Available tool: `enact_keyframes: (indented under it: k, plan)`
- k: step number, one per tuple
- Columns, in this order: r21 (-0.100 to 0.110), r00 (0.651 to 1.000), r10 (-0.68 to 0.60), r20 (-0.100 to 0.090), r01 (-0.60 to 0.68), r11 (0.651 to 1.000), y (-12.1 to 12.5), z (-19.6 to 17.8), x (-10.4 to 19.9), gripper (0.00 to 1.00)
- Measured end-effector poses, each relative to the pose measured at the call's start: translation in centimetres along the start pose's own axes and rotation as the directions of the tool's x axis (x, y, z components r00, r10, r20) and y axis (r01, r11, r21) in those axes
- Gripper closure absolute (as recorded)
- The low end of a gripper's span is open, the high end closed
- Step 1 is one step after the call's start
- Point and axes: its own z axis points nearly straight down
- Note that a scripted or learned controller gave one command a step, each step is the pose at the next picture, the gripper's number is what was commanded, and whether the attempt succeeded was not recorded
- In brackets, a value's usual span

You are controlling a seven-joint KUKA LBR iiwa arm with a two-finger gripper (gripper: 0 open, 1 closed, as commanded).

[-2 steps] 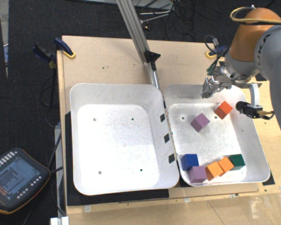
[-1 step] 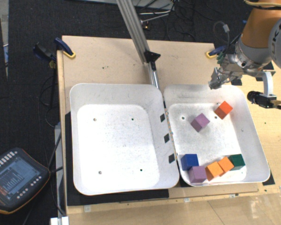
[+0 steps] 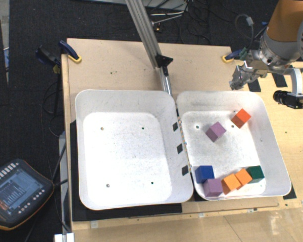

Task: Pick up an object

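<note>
Arm (image 3: 288,21) at 2 o'clock: fat rounded link, orange band on top, light grey metal below it. Dark cable (image 3: 252,26) loops off its 9 o'clock side. Hand (image 3: 241,78) small, grey metal, boxy, dark patches. White bracket (image 3: 295,79) at 3 o'clock of the hand, black knob on its end.

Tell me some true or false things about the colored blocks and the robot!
1. All the blocks sit in the right bin. True.
2. There are two purple blocks. True: one near the middle, one at the front.
3. The gripper is holding the green block. False: it hovers above the bin's back edge, and that block lies in the bin.
4. The blue block sits alone at the back. False: it's at the front, beside a purple block.
</note>
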Motion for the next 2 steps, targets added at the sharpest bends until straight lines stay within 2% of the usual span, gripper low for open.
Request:
enact_keyframes:
  k: [1,2]
  plan:
    - [0.008,1.000,-0.005,-0.003,0.005,1.000,-1.3,1.2,5.5,1.00]
    - [0.007,1.000,-0.005,-0.004,0.005,1.000,-1.7,0.8,10.1,1.00]
